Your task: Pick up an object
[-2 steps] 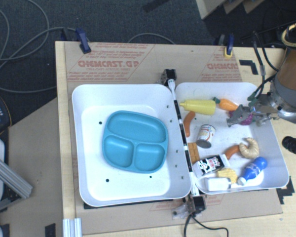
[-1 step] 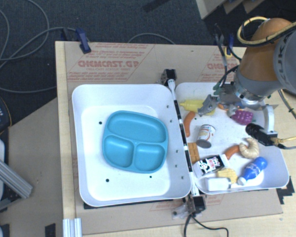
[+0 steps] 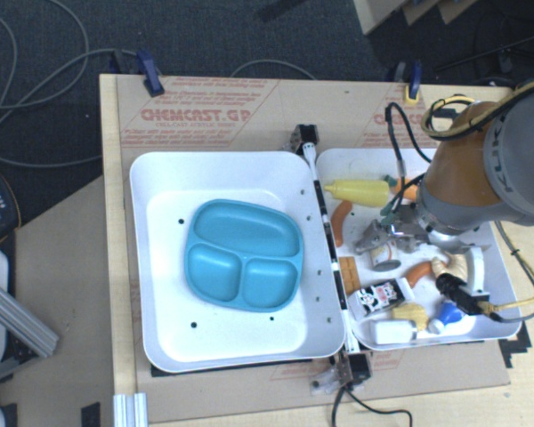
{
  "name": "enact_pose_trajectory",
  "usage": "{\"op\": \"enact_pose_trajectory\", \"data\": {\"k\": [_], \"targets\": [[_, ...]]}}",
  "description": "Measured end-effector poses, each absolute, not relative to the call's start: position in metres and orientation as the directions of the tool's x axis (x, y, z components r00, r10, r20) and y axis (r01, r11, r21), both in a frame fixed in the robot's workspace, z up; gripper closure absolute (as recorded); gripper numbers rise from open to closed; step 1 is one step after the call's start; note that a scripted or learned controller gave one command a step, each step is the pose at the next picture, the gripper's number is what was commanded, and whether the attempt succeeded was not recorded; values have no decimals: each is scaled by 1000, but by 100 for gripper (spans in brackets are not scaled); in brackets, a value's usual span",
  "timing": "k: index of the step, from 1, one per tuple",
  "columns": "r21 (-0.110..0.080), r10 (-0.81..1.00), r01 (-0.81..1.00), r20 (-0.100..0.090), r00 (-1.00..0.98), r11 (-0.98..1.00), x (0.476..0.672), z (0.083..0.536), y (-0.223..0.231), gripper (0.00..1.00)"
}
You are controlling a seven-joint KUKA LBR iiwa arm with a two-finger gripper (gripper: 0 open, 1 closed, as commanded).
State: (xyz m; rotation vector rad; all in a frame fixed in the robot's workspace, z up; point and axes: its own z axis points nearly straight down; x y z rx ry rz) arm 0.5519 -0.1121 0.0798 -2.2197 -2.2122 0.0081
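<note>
Right bin (image 3: 507, 327): mixed small items, including a yellow bottle (image 3: 358, 190) at the far side, an orange sausage-shaped piece (image 3: 339, 221) beside the divider, a black-and-white pack (image 3: 378, 297), and a blue-and-white item (image 3: 449, 317) near the front rim. Gripper (image 3: 384, 238): low over the middle of this clutter; finger state cannot be told. Left bin (image 3: 160, 238): one blue divided plate (image 3: 243, 254), centred.

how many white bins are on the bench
2: the left bin holds a blue divided plate; the right bin holds small clutter, with the arm reaching over it.
</note>
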Motion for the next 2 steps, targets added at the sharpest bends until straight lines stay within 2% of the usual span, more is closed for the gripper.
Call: {"op": "enact_pose_trajectory", "data": {"k": [1,2], "targets": [[2,1000,1000,0,2,-2,556,95,-111,100],[15,1000,1000,0,-10,10,624,191,-36,100]]}}
